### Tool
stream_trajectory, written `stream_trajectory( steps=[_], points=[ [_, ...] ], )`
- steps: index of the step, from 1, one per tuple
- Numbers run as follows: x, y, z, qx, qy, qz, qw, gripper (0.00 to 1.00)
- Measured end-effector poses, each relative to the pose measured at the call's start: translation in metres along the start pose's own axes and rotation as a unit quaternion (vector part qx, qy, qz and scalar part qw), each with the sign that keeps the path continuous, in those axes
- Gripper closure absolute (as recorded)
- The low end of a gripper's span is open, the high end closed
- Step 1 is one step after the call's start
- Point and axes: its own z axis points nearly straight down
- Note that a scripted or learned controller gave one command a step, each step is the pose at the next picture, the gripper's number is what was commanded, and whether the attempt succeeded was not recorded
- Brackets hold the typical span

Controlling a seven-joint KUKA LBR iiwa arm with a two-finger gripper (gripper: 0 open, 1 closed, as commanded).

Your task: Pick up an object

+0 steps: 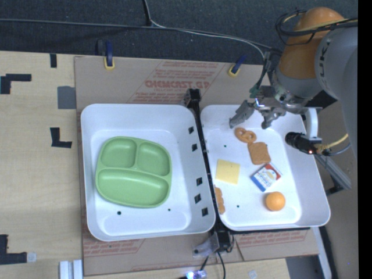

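- While nothing is being lifted yet, the counter (pixel 35 156), a pale wood surface with black marks, is carrying a brown cardboard sheet (pixel 168 80) with red print, clamped at its far edge, probably to keep the two bins from sliding.
- Sitting in the left bin (pixel 93 121), a shallow white plastic tray with rounded corners, a green divided plate (pixel 133 170) is lying flat, smooth and matte, with three compartments; it looks parked there as a drop-off spot rather than as a thing to grasp.
- Lying in the right bin (pixel 308 214) are the likely candidates, spread well apart so each can be reached alone: a brown piece (pixel 219 199) against the left wall, a flat yellow square (pixel 228 171) like a cheese slice, a small orange pretzel-like twist (pixel 245 135), a tan slab (pixel 259 153) like toast just beside it, a little blue and white packet (pixel 266 176), and a round orange ball (pixel 275 201) near the front.
- Hovering above the far end of that bin, the claw (pixel 254 116) is showing its two grey fingers spread, pinching nothing, with the twist lying just in front of it, so that seems the nearest target.
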Motion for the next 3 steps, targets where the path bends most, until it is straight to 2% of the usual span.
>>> stream_trajectory(
  steps=[1, 2, 3],
  points=[
    [0.000, 0.003, -0.009, -0.007, -0.001, -0.001, 1.0000, 0.00],
    [-0.006, -0.005, 0.048, -0.005, -0.002, 0.000, 1.0000, 0.00],
    [-0.004, -0.002, 0.092, -0.006, -0.002, -0.001, 1.0000, 0.00]
  ],
)
